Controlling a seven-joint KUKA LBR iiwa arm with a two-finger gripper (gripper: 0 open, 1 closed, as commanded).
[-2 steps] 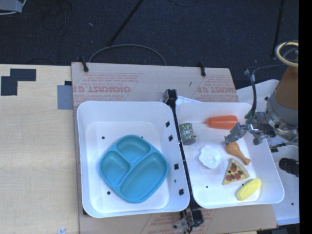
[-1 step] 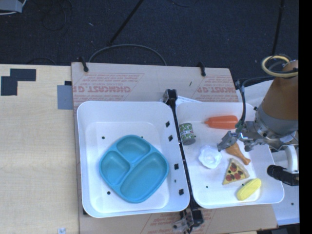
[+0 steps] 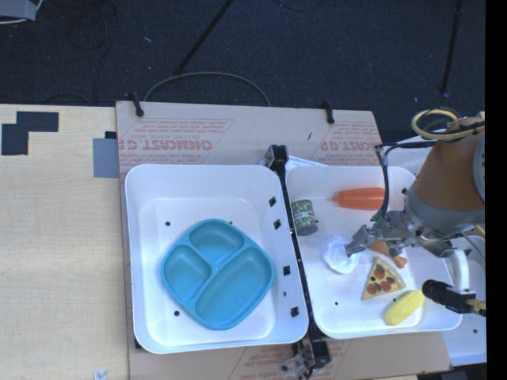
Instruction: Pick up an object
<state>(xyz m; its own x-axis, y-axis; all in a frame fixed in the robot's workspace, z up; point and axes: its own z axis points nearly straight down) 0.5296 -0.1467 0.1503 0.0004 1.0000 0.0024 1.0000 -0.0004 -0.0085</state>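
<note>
A yellow corn cob lies at the right bin's front edge, a pizza slice just behind it. The hand hovers mid-bin over a white object; its grip cannot be told. An orange carrot lies near the back edge.

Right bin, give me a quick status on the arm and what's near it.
Gripper low over right bin, nothing seen held. White piece just left of it, pizza slice just below. Carrot, can, corn lie apart; blue plate in left bin.
</note>
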